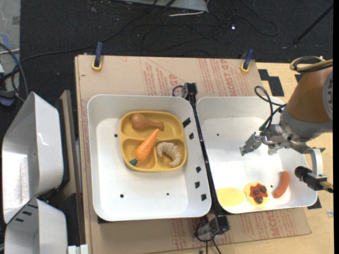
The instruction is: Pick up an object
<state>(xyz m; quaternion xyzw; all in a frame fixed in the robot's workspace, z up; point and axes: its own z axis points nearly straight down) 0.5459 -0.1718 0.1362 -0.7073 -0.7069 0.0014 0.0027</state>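
1. Sausage (281, 184), the nearest candidate for the pick, lies in the right bin (222, 115) at about 4 o'clock, untouched.
2. Gripper (248, 148) hovers over that bin's bare middle, up and to the left of the sausage; whether it is open or closed I cannot tell, and nothing shows in it.
3. Judged so, the pick is not yet made; reaching, gripping and lifting remain.
4. Right bin also holds a tart (257, 192) and a yellow disc (229, 196) along 6 o'clock.
5. Left bin (106, 157) holds a yellow tray (126, 153) with a drumstick (146, 122), carrot (146, 146) and shrimp (169, 152).
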